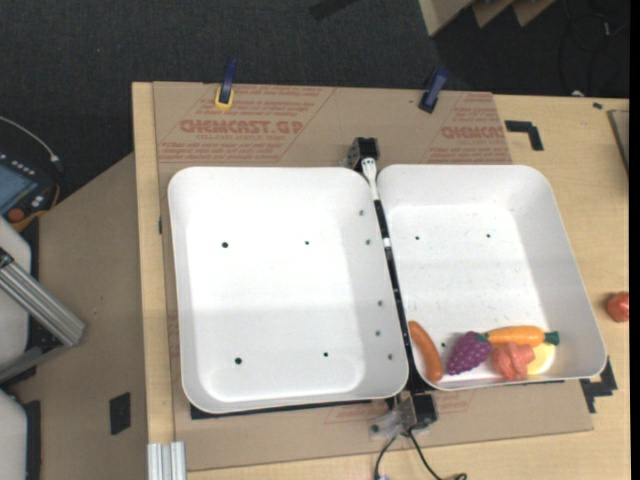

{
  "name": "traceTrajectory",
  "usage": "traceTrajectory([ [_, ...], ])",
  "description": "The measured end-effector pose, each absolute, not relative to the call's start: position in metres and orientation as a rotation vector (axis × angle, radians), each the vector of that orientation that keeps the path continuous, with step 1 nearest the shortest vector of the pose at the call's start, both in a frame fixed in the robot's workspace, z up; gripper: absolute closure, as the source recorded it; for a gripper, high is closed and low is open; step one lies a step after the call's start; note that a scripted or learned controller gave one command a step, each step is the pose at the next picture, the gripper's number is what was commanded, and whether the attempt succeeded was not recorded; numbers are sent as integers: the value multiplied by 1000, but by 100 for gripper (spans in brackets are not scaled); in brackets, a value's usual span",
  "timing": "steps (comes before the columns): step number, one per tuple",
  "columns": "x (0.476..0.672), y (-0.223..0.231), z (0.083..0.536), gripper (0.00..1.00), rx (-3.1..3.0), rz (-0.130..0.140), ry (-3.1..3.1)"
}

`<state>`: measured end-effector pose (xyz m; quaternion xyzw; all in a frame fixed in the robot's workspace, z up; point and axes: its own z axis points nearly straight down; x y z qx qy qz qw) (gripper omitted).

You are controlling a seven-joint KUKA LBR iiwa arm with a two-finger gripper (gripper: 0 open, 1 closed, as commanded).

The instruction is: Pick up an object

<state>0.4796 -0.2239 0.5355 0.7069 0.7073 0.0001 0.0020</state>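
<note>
All the pickable items sit bunched in the lower right of the frame, along the near wall of the right bin (480,208): an orange sausage-shaped piece (425,351) lying at a slant close to the divider, a purple grape bunch (467,352) just beside it, a carrot (520,335) lying flat with its green tip pointing right, a red piece (510,361) below the carrot, and a pale yellow piece (541,359) tucked against it. The left bin (270,278) offers only its bare floor. From where I stand, the sensible choice for this first step is the sausage-shaped piece, since it has open floor on its upper side; I'd bring the jaws down across its narrow width, not along its length. The other 4 touch or overlap, so a descent there risks nudging a neighbour or pinching 2 at once. The bin wall is close, so a steep approach seems wise. The jaws' state I cannot tell.
</note>
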Motion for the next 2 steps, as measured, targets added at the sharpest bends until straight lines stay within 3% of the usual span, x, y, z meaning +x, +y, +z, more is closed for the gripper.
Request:
traceTrajectory([
  [2,480,-224,535,100,2218,0,2219],
])
